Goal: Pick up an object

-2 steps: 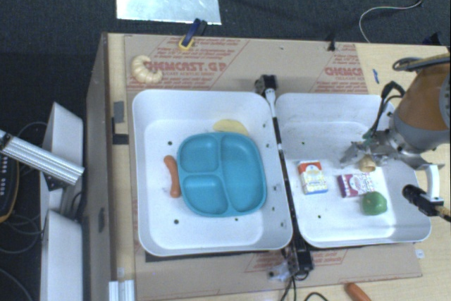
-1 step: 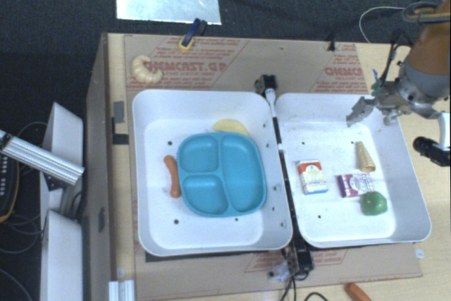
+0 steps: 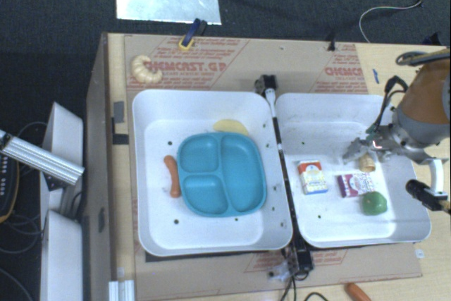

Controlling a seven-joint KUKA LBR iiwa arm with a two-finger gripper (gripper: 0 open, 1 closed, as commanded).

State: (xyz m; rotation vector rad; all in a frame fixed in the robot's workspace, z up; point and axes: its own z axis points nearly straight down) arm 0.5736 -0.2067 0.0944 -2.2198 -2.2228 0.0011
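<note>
Arm over right bin (image 3: 331, 236), fingers (image 3: 361, 148) grip unclear, cork (image 3: 366, 163) beside, box (image 3: 313, 177), green ball (image 3: 374, 204)

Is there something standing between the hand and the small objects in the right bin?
Nothing visible does. The hand hangs over the right bin, right beside the small tan object. The purple packet, green ball and red-and-white box lie just below it, uncovered.

Robot lab, bench (image 3: 232, 56), bins (image 3: 151, 151), cables (image 3: 394, 7)
</note>
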